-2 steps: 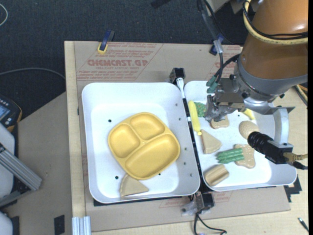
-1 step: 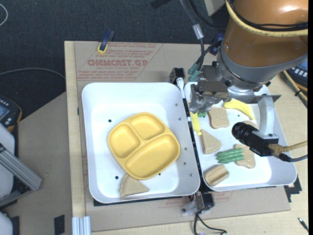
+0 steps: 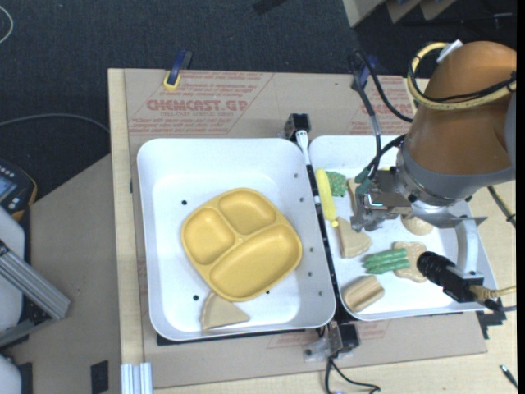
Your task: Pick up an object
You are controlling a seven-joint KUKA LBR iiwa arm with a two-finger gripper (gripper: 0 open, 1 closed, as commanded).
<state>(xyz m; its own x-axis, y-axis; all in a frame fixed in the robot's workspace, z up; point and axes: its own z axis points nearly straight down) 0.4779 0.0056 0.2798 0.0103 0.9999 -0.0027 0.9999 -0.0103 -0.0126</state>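
Gripper [image 3: 367, 217] hangs low in the right bin [image 3: 410, 300], directly over a tan piece [image 3: 353, 243], placed for a grasp. Claw opening: cannot tell. The yellow divided plate [image 3: 240, 243] lies in the left bin [image 3: 156, 220].

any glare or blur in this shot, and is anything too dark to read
Camera view: even light and mostly sharp; the left bin and right bin are bright white, near washed out; the yellow divided plate casts a soft shadow; the gripper sits in the arm's shade, its detail murky.

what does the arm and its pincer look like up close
The arm is bulky and rounded, orange on top with a grey section beneath. A yellow and black cable loops around it. The pincer is small, dark metal, with thin wires running to it.
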